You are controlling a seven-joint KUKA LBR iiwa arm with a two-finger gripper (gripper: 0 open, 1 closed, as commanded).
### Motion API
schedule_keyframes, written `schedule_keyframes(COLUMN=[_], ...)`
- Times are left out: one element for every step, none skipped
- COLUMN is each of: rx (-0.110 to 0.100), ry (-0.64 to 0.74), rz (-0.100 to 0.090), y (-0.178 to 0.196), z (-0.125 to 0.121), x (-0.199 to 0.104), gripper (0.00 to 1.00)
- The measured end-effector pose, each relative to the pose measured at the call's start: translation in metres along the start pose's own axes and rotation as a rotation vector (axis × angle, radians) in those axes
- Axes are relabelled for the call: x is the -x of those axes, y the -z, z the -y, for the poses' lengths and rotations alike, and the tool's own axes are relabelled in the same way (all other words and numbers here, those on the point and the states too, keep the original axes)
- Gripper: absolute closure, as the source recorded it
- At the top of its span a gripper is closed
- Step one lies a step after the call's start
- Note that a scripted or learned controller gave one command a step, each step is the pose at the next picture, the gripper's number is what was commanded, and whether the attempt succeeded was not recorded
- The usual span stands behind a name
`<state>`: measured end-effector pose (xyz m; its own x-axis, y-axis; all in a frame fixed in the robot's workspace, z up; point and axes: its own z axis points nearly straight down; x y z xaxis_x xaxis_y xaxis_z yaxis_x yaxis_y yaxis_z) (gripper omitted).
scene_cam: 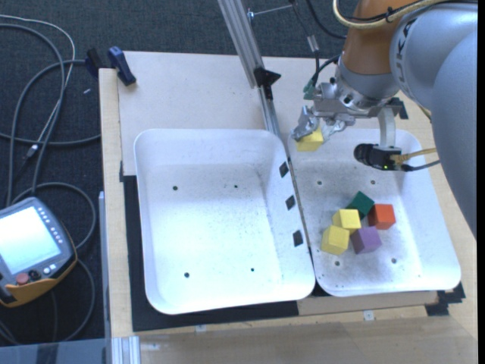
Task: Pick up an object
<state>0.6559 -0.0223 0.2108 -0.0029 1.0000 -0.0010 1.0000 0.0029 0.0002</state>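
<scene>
The arm reaches in from the right, and its end effector (312, 130) hangs over the far left corner of the right bin (424, 226), close to the wall where the two bins meet. A yellow block (310, 140) sits between its fingers, which are drawn in narrow around it; the block looks lifted clear of the bin floor, though from this slanted angle that is hard to be sure of. The left bin (151, 203) lies alongside on the bench (189, 89).

Nearer the front of the right bin is a tight cluster of blocks (all touching or nearly so): a green block (361, 202) at the back, an orange block (383, 215) to its right, a purple block (367, 239) in front, and two more yellow blocks (349, 219) (335, 240) on the left side. This cluster is well apart from the end effector
</scene>
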Motion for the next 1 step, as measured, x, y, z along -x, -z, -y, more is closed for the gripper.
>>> schedule_keyframes(rx=[0.001], ry=[0.006], rz=[-0.004], y=[-0.0119], z=[-0.0202], x=[-0.0850], gripper=[1.00])
